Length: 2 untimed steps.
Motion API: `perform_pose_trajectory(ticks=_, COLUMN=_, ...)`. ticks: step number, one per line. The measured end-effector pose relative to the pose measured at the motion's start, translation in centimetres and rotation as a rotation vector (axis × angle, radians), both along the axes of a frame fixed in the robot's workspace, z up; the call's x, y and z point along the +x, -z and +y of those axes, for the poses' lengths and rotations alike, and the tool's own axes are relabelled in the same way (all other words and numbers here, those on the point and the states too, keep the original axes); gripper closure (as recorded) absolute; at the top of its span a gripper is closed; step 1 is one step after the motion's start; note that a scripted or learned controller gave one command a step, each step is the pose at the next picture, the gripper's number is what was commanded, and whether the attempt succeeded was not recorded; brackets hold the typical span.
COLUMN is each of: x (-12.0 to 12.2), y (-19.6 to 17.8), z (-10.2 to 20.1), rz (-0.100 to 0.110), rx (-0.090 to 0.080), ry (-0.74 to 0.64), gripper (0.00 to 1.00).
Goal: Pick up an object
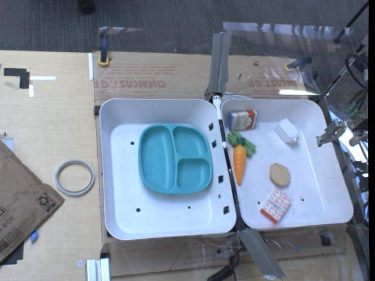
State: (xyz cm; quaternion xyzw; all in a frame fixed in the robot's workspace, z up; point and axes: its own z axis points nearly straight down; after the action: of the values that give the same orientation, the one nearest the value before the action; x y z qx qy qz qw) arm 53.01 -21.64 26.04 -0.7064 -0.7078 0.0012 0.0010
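The right bin [316, 174] holds several small objects. An orange carrot [239, 163] with a green leafy top [241, 141] lies along its left wall. Behind the carrot stands a small orange and white carton [242, 120]. A white block [286, 131] lies toward the back right. Near the middle rests a tan round cookie [280, 175], and in front of it a red and white packet [275, 206]. In the left bin [117, 174] lies a teal divided plate [175, 158].
The bins meet at a raised rim [227, 168] between them. On the wooden bench to the left lie a grey tape ring [74, 177] and a brown cardboard box [20, 206]. Cables and metal brackets [345, 134] crowd the right bin's far right wall.
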Motion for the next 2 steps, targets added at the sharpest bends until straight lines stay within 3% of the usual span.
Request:
perform_pose_trajectory(ticks=1, x=-2.3, y=11.3, z=5.5, rz=0.000, rx=0.000, ry=0.082, gripper=0.00)
perform_pose_trajectory(ticks=2, x=-1.5, y=16.9, z=10.9, rz=-0.001, rx=0.000, ry=0.119, gripper=0.00)
